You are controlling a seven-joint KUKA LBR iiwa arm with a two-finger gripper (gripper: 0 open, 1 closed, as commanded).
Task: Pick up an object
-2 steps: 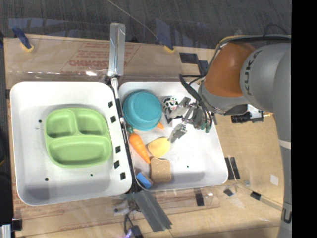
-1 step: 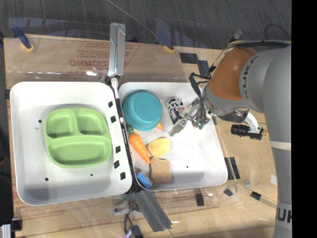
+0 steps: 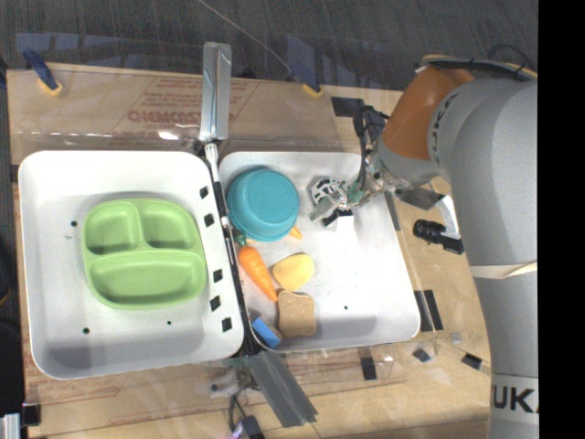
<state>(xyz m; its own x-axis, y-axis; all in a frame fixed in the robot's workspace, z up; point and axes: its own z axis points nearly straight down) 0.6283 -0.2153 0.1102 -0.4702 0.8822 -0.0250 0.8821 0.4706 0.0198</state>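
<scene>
Teal bowl (image 3: 263, 204) in right bin (image 3: 384, 286), just left of the fingers (image 3: 327, 201), their open-or-closed state unclear.

Robot lab: grey arm (image 3: 484, 154), taped bench (image 3: 119, 99), two white bins (image 3: 55, 245).

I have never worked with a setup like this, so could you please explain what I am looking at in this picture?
One camera looks down at a slant on a bench with two shallow white bins. The big grey machine with the orange band on the right is a robot arm. Its gripper sits low in the right bin, beside an upside-down teal bowl; I cannot tell whether it holds anything. Near that bin's left wall also lie a carrot, a yellowish rounded piece, a tan block and something blue. The left bin holds a green divided plate.
</scene>
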